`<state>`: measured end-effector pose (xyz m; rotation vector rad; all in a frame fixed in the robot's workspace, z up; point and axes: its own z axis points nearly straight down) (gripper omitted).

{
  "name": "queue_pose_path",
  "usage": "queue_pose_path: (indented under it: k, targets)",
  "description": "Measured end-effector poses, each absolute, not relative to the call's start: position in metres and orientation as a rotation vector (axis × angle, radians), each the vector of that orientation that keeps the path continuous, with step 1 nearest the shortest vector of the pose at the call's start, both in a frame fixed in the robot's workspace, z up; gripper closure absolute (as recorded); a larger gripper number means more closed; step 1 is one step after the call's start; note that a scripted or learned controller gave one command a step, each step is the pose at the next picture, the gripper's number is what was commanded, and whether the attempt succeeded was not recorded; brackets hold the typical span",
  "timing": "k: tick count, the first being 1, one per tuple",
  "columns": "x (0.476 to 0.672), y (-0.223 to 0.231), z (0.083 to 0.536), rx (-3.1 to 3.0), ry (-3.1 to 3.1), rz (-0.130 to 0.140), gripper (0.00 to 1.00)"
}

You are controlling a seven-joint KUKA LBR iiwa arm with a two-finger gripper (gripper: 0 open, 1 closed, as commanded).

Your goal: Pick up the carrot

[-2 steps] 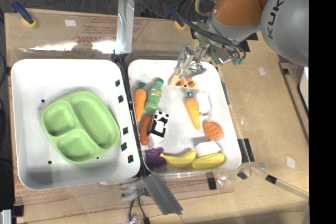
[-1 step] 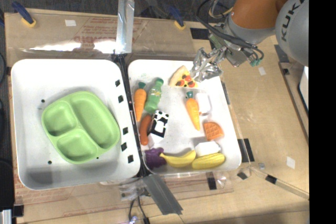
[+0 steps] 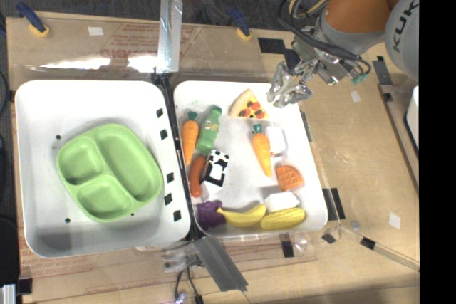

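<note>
Two carrots lie in our right bin (image 3: 313,174): one carrot (image 3: 261,151) mid-bin, another (image 3: 189,139) by its left wall. Our fingers (image 3: 285,90) hover parted over the far right corner, holding nothing.

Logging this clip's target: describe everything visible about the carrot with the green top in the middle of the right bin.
The carrot is a small orange toy, plastic-looking, with a green top. It lies flat on the right bin's floor, top toward the far rim, tip pointing near. A white block sits against its right side; a waffle lies just past its tip. The gripper hangs above the bin's far right corner, apart from it.
</note>
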<state>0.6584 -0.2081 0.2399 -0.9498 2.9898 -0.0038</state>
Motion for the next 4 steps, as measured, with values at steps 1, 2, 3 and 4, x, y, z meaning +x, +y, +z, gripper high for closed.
queue_pose_path:
  k: [1,2,3,4]
  targets:
    - [0.542,-0.193,0.184,-1.236,2.891,0.005,1.00]
    - [0.534,-0.125,0.204,-0.981,2.985,0.002,1.00]
    - [0.599,-0.189,0.258,-0.862,3.015,-0.008,1.00]
    - [0.523,-0.205,0.108,-0.755,3.058,0.011,1.00]
